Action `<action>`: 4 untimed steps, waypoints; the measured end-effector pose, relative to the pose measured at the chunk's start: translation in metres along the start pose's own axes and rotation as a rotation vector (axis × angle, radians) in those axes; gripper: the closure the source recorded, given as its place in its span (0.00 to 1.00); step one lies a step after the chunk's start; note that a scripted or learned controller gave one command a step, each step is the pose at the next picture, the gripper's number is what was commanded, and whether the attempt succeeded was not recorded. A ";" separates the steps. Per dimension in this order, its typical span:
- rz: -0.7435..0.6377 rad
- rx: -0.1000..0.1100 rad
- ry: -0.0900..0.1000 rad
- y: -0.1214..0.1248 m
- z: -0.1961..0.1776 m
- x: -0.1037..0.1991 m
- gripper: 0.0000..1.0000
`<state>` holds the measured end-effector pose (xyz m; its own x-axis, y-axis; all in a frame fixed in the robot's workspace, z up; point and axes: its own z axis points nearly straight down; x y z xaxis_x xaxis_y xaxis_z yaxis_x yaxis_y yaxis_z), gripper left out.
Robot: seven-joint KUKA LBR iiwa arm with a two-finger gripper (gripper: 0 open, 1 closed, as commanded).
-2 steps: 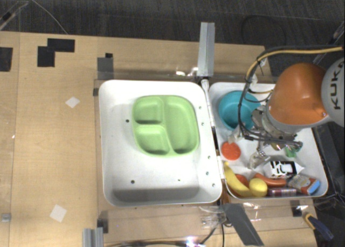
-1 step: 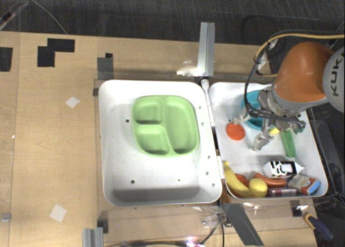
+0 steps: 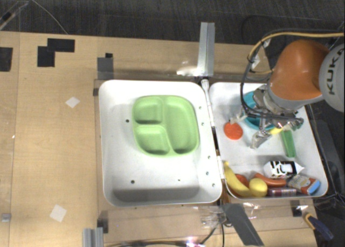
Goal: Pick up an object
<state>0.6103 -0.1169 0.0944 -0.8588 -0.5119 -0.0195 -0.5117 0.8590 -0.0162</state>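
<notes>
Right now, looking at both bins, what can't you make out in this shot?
- Gripper: the arm's orange band and wrist cover it from above; whether it holds anything is unclear.
- Teal object: mostly hidden under the wrist, so its shape is unknown.
- Pile along the right bin's near edge, by the banana: items overlap and look too small to name.
- Black-and-white item: too blurred to identify.

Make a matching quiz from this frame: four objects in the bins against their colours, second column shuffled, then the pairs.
Objects:
1. divided plate
2. banana
3. round disc
4. long stick-shaped item

Colours and places:
A. yellow, right bin's near-left corner
B. orange-red, right bin's left side
C. light green, left bin
D. green, right bin beside the gripper

Pairs: 1-C, 2-A, 3-B, 4-D
</notes>
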 end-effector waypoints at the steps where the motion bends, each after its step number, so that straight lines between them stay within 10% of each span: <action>1: 0.157 -0.001 -0.002 0.022 -0.001 0.006 0.00; 2: 0.238 -0.008 0.011 -0.027 -0.036 0.031 0.00; 4: 0.385 -0.001 -0.001 0.007 0.001 0.079 0.00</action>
<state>0.5390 -0.1511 0.0915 -0.9880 -0.1522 -0.0252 -0.1520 0.9884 -0.0066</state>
